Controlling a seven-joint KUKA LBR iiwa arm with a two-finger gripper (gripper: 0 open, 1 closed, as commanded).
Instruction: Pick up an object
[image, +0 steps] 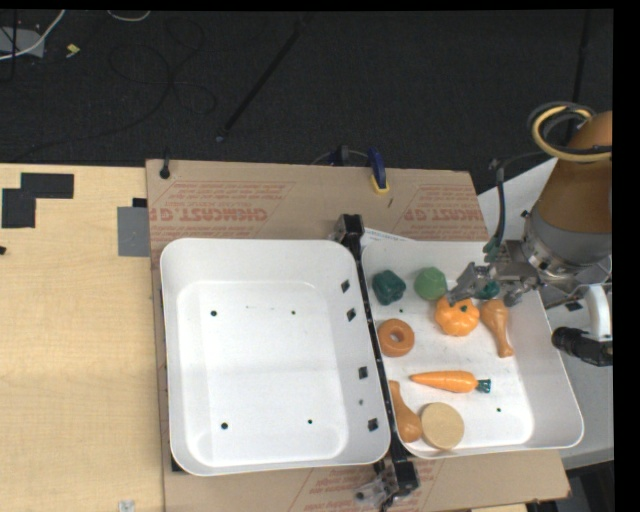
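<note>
Since the gripper (478, 289) is poised low in the right bin (560, 420), just above the orange pumpkin (457, 318), that toy is taken as the likely target. The pumpkin lies near the bin's far side, between the green ball (431, 282) and a tan drumstick (497, 327) that is touching or nearly touching it. Whether anything is held cannot be told, since the tool's lower end is seen against clutter.

The pumpkin is judged to be light, hollow moulded plastic: stiff, smooth and rather slippery, not fragile. Because it is rounded, it is best taken across its widest part, with the grip centred so it is not squeezed out sideways. Room on the drumstick side is tight, so a nudge of that neighbour is to be expected.
</note>
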